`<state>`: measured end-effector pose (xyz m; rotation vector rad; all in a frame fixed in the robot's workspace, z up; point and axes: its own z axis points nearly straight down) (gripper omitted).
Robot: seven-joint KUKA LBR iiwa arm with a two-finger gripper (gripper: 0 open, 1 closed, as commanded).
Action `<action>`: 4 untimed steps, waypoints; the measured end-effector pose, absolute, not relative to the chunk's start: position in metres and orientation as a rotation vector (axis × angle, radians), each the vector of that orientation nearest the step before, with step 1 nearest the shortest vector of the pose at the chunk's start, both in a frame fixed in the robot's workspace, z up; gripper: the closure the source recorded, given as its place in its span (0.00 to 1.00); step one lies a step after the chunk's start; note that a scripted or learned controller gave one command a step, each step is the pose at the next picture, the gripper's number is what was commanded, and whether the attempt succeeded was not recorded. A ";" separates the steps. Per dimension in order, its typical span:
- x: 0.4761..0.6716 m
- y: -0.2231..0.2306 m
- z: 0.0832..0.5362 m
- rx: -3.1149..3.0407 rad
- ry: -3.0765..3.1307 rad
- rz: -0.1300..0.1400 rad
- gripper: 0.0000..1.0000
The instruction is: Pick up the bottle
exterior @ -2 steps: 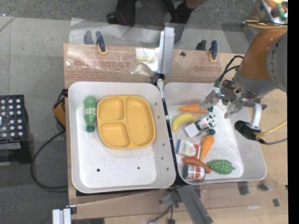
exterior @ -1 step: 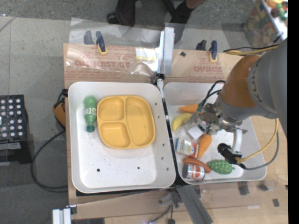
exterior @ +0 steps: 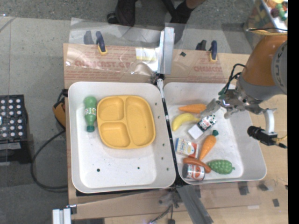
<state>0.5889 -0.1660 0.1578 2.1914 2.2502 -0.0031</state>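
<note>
Green bottle [exterior: 89,113] — smooth, rounded plastic — lies in the left bin [exterior: 117,171], well apart from my hand [exterior: 219,104]; whether it is open, I cannot tell.

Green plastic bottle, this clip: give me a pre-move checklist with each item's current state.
1. Green plastic bottle located, left white bin: ok.
2. Bottle lying free beside the yellow divided plate: ok.
3. Claw over the bottle: not ok, it is over the right white bin.
4. Claw free of objects: cannot tell.
5. Nothing covering the bottle: ok.
</note>
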 end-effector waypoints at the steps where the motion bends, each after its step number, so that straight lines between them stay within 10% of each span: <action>1: 0.484 -0.149 0.100 2.051 2.367 0.008 0.00; 3: 0.563 -0.095 0.102 2.126 2.287 0.010 0.00; 4: 0.543 -0.156 0.211 2.072 2.358 -0.005 0.00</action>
